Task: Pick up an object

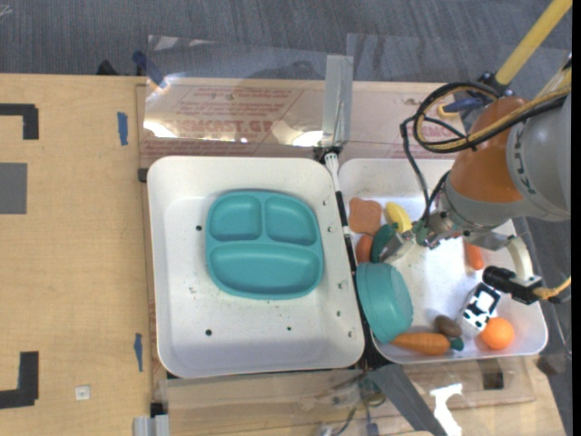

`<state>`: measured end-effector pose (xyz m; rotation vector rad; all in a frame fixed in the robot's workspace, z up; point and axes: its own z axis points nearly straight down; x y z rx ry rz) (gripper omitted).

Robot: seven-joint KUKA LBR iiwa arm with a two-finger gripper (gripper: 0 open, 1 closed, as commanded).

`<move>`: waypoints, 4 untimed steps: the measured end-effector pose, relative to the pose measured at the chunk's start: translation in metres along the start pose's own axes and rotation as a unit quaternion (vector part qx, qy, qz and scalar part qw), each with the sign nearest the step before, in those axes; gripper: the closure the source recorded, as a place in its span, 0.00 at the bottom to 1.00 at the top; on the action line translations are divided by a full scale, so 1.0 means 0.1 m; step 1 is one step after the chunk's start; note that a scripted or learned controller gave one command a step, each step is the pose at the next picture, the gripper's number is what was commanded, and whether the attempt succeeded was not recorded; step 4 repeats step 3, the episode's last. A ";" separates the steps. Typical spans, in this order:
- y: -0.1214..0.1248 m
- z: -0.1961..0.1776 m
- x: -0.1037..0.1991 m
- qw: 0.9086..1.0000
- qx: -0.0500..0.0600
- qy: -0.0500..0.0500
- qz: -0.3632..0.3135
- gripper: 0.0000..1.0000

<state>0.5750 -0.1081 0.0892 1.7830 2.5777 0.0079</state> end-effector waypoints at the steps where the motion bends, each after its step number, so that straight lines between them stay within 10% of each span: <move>1: 0.74 0.02 -0.17 0.995 0.002 0.000 0.101 0.00; 2: 0.76 -0.12 -0.18 0.995 -0.001 -0.003 0.098 1.00; 3: 1.18 -1.39 0.38 0.990 -0.005 0.000 0.139 1.00; 4: 1.18 -1.39 0.38 0.990 -0.005 0.000 0.139 1.00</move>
